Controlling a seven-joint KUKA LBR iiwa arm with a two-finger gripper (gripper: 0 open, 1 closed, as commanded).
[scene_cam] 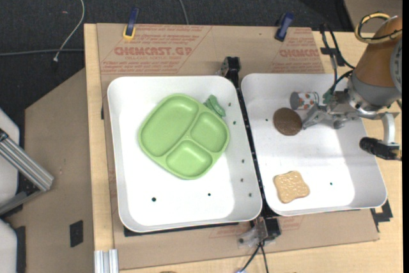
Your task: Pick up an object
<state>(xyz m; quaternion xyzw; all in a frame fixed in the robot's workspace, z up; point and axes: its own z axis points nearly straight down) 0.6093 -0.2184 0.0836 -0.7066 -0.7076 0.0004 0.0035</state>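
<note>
In the right bin (358,195), a round brown object (287,122) lies near the far left side. A tan square cracker (291,187) rests near the front edge. A small grey piece with red and white marks (305,100) sits just beyond the brown object. My gripper (312,114) reaches in low from the right, its tip right beside the brown object and under the small marked piece. Whether it touches either one is unclear.
The left bin (128,195) holds a green three-part plate (184,135) with a small dark green item (216,106) at its far right rim. The grey and orange arm (377,80) covers the right bin's far right corner. Blue clamps pin the cardboard at the back.
</note>
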